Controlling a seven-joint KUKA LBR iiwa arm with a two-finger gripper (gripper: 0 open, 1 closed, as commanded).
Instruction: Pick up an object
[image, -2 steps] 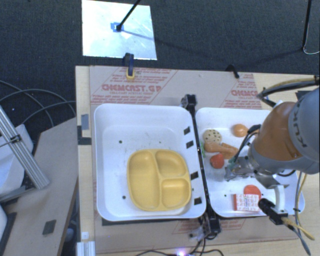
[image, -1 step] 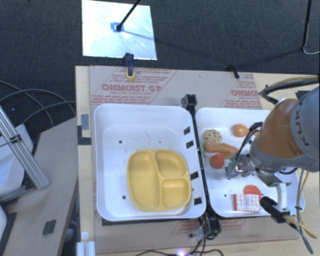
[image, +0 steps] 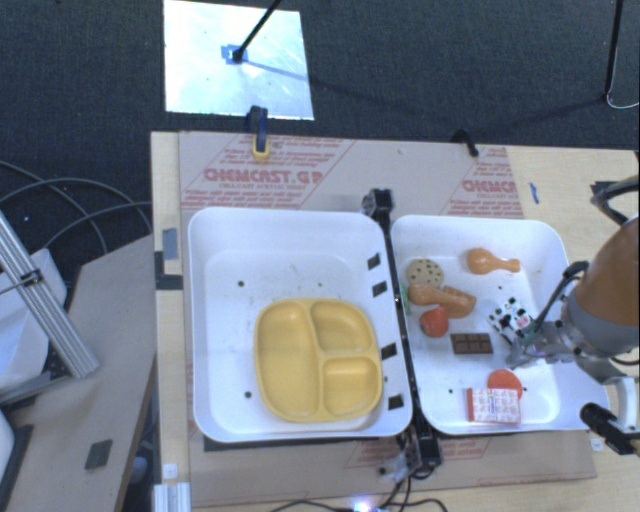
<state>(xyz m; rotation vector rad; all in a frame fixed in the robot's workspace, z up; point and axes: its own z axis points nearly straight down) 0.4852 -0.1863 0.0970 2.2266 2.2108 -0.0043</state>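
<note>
A yellow three-compartment plastic plate (image: 319, 359) lies in the left white bin (image: 220, 250). The right white bin (image: 545, 240) holds a brown chocolate-bar toy (image: 471, 344), and the gripper (image: 522, 351) hovers just beside it, over the bin floor.

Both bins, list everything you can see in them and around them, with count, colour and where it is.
Bins: two, white, side by side.
Divided tray: one, yellow, left bin.
Cookie: one, tan, spotted, right bin.
Drumstick: one, orange-tan, right bin, far side.
Hot dog: one, orange-brown, below the cookie.
Tomato: one, red.
Chocolate bar: one, brown.
Carton: one, red and white, near edge.
Gripper: one, grey, right bin.
</note>
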